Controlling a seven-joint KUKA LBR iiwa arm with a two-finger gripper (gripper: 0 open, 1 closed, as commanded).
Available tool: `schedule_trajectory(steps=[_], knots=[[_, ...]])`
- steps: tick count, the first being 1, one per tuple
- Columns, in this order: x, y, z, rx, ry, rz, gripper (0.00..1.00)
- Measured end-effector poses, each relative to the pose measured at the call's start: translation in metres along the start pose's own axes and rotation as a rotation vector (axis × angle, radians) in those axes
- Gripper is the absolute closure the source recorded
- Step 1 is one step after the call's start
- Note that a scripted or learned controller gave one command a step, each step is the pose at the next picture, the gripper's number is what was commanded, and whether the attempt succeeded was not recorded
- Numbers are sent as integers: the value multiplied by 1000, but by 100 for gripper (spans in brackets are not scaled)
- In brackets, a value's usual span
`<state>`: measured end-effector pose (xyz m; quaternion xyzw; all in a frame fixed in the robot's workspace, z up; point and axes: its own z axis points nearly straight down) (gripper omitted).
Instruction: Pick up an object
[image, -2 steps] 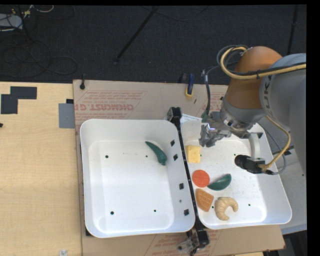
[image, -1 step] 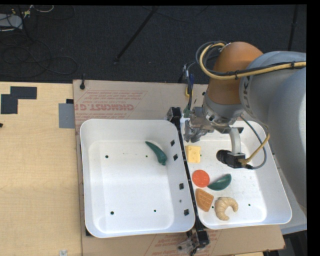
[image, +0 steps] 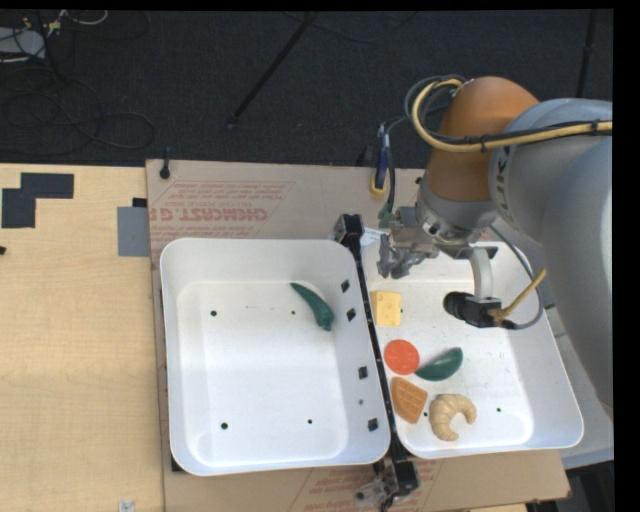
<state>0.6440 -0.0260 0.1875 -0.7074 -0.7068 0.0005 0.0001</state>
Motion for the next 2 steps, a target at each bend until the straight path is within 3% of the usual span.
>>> schedule_trajectory(steps=[1, 2], knots=[[77, -1, 0, 0, 2, -6, 100], [74, 0, -10, 1, 0, -4, 100]])
